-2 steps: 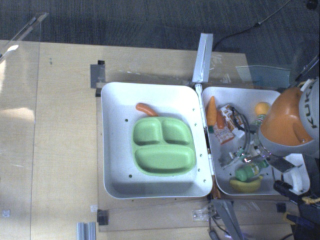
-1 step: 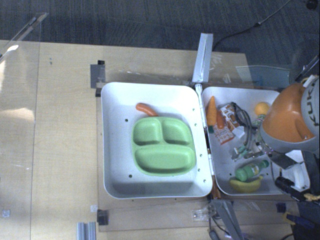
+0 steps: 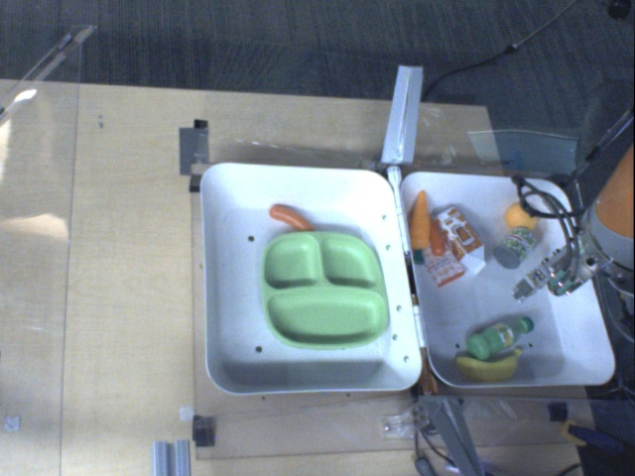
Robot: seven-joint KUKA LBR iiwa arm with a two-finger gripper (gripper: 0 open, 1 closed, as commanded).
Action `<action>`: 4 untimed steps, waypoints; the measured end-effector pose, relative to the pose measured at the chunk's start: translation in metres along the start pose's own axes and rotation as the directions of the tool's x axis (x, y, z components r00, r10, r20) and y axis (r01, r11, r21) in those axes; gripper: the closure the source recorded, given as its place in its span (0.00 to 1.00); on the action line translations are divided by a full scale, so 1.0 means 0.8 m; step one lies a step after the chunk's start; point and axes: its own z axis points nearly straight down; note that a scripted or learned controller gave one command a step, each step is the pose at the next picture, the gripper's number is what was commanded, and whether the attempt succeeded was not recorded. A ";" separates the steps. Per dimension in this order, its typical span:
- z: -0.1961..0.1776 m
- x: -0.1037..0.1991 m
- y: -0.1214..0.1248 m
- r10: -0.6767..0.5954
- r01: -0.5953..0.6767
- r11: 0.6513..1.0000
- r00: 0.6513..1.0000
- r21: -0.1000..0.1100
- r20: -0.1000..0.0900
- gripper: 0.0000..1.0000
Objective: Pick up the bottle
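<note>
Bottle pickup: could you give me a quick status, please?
Gripper over right bin, holding nothing. Bottle lies on its side at the bin's near end, apart from gripper. Banana lies against bottle's near side.

Landmark: right bin [image 3: 595, 360].
- Green bottle [image 3: 499, 336] lying on side in right bin, near front wall, touching banana [image 3: 487, 367] just in front of it.
- Gripper [image 3: 541, 278] over right bin, right side, above and apart from bottle.
- Carrot [image 3: 421, 220] along bin's left wall; carton [image 3: 458, 245] just beside it.
- Grey can [image 3: 510, 249] and yellow-orange fruit [image 3: 519, 215] toward back.
- Left bin [image 3: 223, 266] alongside: green divided tray [image 3: 323, 289], sausage [image 3: 291, 216] behind tray.
</note>
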 end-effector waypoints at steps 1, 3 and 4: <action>-0.072 -0.090 0.034 -0.041 0.041 0.999 0.999 0.000 0.001 1.00; -0.088 -0.108 0.116 -0.241 0.241 0.971 0.971 -0.001 0.001 0.00; 0.007 -0.050 0.025 -0.354 0.354 0.935 0.935 0.000 -0.001 0.00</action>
